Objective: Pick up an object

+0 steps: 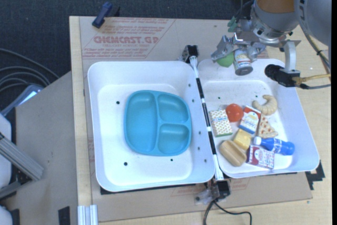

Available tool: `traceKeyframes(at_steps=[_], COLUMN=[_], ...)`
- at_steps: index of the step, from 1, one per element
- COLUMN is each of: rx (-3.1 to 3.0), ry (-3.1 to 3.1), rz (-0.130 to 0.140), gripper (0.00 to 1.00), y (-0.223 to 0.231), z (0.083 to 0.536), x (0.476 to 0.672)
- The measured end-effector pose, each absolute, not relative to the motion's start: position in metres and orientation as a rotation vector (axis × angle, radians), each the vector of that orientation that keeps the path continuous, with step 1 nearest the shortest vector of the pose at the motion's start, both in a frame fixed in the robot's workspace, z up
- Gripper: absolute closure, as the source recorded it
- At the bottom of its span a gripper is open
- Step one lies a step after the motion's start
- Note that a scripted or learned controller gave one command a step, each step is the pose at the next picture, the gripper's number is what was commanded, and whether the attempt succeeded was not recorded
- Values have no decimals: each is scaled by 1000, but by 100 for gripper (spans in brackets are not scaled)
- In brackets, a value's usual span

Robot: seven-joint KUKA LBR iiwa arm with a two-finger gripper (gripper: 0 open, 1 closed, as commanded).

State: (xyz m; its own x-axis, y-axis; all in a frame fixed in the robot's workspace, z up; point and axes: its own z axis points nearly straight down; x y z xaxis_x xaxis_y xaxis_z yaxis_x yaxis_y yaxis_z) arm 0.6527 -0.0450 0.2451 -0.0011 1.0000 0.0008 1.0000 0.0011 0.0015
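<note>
My gripper (239, 56) hangs over the back rim of the right bin (303, 129). A small can (243, 64) with a red and white label sits between its fingers, and the gripper is shut on it. A green object (225, 59) shows just left of the can, under the left finger; whether it is held I cannot tell. In the right bin lie a croissant (266, 104), a red tomato (234, 111), a checkered packet (220, 123), a small carton (249, 121), a pizza slice (267, 128), a cheese block (242, 138), a bread roll (233, 152), a blue bottle (274, 145) and a red carton (260, 158).
The left bin (105, 92) holds a blue divided plate (157, 123). A black clip (190, 52) sits at the top of the divider between the bins. A blue marker (102, 15) lies at the bench's far left corner. Cables run at the right.
</note>
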Motion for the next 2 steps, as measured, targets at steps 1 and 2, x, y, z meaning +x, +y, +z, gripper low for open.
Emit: traceKeyframes(at_steps=[1, 2], rx=[2222, 2220], ry=[2224, 2224], rz=[-3, 1], gripper=[100, 100], y=[8, 83], z=[192, 216], x=[606, 591])
